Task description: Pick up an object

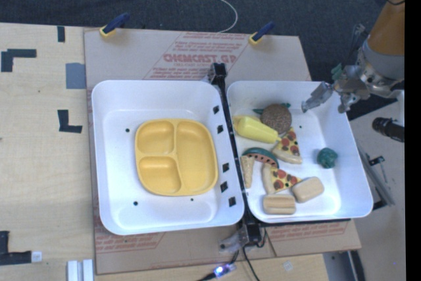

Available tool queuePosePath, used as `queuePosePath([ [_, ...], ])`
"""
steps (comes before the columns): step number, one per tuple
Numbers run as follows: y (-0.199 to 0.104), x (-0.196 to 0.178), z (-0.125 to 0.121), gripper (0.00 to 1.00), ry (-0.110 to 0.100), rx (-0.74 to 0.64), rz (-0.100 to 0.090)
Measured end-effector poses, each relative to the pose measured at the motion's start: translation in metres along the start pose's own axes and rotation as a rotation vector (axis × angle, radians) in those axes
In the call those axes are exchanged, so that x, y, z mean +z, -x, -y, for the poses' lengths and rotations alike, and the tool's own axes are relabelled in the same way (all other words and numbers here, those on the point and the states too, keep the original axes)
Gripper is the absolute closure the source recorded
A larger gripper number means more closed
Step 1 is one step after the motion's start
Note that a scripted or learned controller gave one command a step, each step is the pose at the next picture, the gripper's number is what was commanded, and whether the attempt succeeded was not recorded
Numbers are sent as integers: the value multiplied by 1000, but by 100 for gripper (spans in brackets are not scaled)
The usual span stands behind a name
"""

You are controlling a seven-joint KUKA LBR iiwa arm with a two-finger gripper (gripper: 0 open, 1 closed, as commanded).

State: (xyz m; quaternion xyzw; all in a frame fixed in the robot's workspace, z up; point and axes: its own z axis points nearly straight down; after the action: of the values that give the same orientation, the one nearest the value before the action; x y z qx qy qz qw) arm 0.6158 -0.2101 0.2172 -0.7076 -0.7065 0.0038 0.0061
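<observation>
The right bin [348, 161] holds several toy foods: a yellow corn-like piece [255, 129], a brown round patty [277, 117], two pizza slices [289, 145] [279, 179], a watermelon slice [258, 154], a small green lump [327, 156], a tan bread piece [308, 189] and a tan bun [279, 204]. My gripper [327, 101] hangs over the bin's far right corner, open, with nothing between its fingers. It is to the right of the patty and above the green lump.
The left bin [105, 141] bears a yellow divided plate [176, 156]. A black divider [227, 135] runs between the bins. Two blue-and-yellow clamps [114, 24] [261, 31] hold the cardboard at the back. A white cable [210, 0] lies beyond it.
</observation>
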Motion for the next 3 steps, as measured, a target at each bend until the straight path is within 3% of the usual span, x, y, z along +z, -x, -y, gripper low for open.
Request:
queuePosePath([
  [1, 0, -8, -3, 0, 13, -3, 3],
  [3, -2, 105, -12, 0, 8, -5, 3],
])
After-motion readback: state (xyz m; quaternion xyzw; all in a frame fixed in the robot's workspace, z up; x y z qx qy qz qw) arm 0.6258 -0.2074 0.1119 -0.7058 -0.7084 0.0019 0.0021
